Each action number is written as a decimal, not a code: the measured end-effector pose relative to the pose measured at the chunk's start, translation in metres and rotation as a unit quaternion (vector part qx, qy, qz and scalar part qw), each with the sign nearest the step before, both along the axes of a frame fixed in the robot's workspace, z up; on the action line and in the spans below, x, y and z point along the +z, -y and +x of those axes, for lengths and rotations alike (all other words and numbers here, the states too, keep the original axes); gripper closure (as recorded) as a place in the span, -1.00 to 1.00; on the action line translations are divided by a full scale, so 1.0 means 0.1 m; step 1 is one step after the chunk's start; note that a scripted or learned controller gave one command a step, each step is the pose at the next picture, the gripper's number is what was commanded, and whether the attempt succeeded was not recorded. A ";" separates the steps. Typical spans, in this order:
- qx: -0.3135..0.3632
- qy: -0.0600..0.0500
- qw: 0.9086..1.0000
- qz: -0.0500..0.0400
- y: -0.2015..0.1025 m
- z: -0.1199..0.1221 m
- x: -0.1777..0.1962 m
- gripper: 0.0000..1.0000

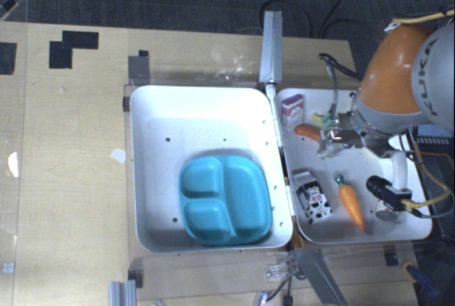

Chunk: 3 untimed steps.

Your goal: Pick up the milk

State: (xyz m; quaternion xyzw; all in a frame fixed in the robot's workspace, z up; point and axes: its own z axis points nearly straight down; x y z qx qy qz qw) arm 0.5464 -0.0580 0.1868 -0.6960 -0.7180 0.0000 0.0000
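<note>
White is what I see most of: two shallow bins side by side, and I take the gripper as my landmark. It hangs over the right bin, in that bin's far half, under the arm's orange band. I cannot tell whether its jaws are spread or pressed together, and I see nothing held between them.

The milk carton, small with a mauve face, stands farther back than the gripper and off toward the left bin, hard in the right bin's far corner and apart from the gripper. An orange-red sausage lies just beside the gripper on that same side, between it and the milk. Nearer me than the gripper lie a carrot and a black-and-white box, the box on the side toward the left bin. Well away from the gripper, a blue divided plate rests in the left bin.
</note>
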 end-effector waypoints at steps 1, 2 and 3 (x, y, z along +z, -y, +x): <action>-0.116 0.001 0.993 0.000 -0.57 -0.40 1.15 1.00; -0.285 0.001 0.959 -0.001 -0.47 0.26 2.47 1.00; -0.306 0.000 0.952 -0.001 -1.02 1.10 2.46 1.00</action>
